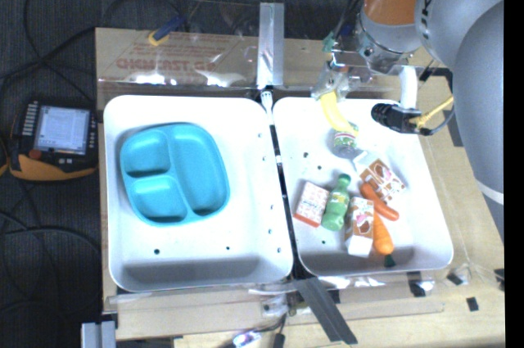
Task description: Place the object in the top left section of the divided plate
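The gripper (332,83) is pale grey metal under an orange wrist band, and a yellow banana (336,114) hangs right at its tip. Just below that sits a small green-and-grey can (346,143). Further below are a red-and-white patterned carton (311,203), a green bottle (336,206), a red sausage (380,203) and an orange carrot (382,235), all in a white bin (426,236). Well off to the gripper's left, a light blue divided plate (173,172) lies in the other white bin (196,264).

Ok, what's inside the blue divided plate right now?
Nothing shows in the blue divided plate: all three sections show bare blue. It sits in the left bin; the bin floor beneath it is covered.
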Robot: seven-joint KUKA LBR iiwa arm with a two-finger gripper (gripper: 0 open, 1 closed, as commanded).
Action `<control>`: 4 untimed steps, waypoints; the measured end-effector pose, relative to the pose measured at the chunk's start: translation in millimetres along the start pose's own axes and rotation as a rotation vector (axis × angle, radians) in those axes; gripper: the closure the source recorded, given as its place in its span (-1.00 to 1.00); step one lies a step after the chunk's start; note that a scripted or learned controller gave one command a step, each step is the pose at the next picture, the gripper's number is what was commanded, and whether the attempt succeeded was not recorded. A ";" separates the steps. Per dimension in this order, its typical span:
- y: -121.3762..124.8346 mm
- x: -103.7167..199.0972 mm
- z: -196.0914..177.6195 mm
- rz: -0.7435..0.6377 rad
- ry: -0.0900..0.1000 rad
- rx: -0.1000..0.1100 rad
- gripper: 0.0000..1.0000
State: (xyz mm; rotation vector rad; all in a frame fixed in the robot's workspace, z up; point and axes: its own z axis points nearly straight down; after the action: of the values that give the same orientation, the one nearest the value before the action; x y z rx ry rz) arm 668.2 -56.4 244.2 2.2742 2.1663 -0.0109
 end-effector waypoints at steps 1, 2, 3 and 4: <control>0.1 0.4 -7.5 -0.002 -0.002 0.003 1.00; -3.9 73.6 47.9 -0.113 0.005 0.000 1.00; -8.4 127.2 61.6 -0.614 0.006 -0.003 1.00; -117.6 204.0 57.0 -0.532 0.005 -0.001 1.00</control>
State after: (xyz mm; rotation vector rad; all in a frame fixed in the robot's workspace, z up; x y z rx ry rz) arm 560.5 152.7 186.5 1.6271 2.6922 -0.0045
